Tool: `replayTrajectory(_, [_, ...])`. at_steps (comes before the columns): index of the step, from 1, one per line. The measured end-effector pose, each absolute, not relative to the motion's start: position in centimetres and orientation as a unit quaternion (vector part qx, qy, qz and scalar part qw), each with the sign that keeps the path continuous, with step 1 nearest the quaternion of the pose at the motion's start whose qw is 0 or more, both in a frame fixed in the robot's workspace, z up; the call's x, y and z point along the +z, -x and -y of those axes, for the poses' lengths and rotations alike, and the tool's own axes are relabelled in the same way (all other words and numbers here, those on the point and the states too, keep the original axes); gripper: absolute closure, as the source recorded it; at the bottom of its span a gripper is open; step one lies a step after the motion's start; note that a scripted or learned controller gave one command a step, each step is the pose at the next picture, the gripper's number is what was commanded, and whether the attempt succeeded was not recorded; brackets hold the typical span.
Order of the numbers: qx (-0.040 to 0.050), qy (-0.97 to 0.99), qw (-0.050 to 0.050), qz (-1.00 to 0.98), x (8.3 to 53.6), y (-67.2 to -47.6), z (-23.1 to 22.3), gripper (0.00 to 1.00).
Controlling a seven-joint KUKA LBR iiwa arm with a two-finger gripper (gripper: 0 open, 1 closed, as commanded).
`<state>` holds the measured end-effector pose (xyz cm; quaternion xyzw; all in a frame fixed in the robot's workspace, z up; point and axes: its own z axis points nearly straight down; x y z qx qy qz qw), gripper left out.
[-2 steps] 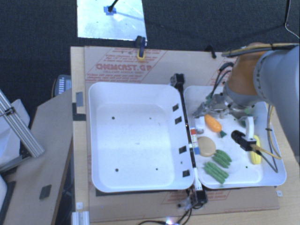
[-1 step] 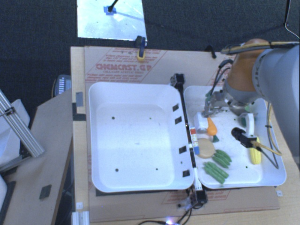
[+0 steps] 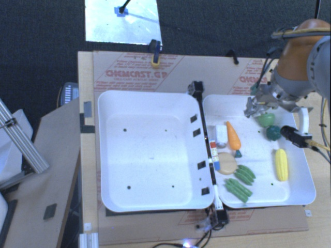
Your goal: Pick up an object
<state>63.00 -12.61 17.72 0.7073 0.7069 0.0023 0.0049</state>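
A: Green round toy (image 3: pixel 267 120) sat at the far end of the right bin (image 3: pixel 302 192), directly under the hand (image 3: pixel 255 107). Teal piece (image 3: pixel 273 133) just beside it.

B: Hand state?

A: Could not tell how far open; nothing visibly between its tips. Logged as no grasp.

B: Other candidates?

A: Carrot (image 3: pixel 233 135), corn cob (image 3: pixel 281 164), two pea pods (image 3: pixel 241 182), tan disc (image 3: pixel 226 165), all lying loose in that bin. Left bin (image 3: pixel 111 107) alongside on the bench.

B: Progress?

A: Approach stage, in my judgement. Closing and lifting were not yet done.
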Motion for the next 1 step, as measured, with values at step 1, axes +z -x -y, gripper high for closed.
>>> replayTrajectory(1, [0.0059, -0.701, 0.003, -0.713, 28.35, -59.97, -0.17, 1.00])
